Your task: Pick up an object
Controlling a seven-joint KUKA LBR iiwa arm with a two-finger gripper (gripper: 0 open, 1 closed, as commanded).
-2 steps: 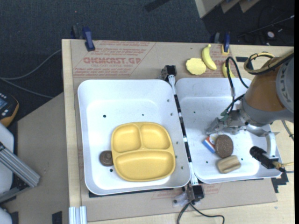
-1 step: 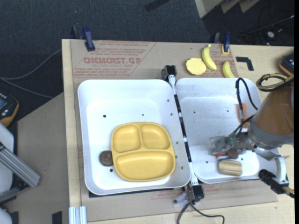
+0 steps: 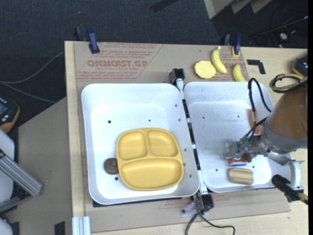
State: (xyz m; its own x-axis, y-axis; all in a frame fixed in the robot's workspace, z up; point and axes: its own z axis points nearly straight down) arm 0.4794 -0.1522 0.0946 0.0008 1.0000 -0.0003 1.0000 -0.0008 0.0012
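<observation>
gripper (image 3: 238, 150) sits low in the right bin (image 3: 215, 97), at the end of the arm (image 3: 288, 124) that comes in from the right edge. whether it is spread or closed cannot be told, nor whether it has hold of anything. a small red and white object (image 3: 238, 158) lies right under it, partly hidden. just below that, toward the bin's near rim, lies a tan wooden block (image 3: 241, 176), close to the gripper but apart from it. well off to the left, in the left bin (image 3: 98, 102), rests a yellow divided plate (image 3: 148, 158) with a brown round piece (image 3: 111, 166) touching its left edge. far above the gripper, on the bench beyond the bins, lie two bananas (image 3: 218, 60) and a yellow round toy (image 3: 205, 69).
</observation>
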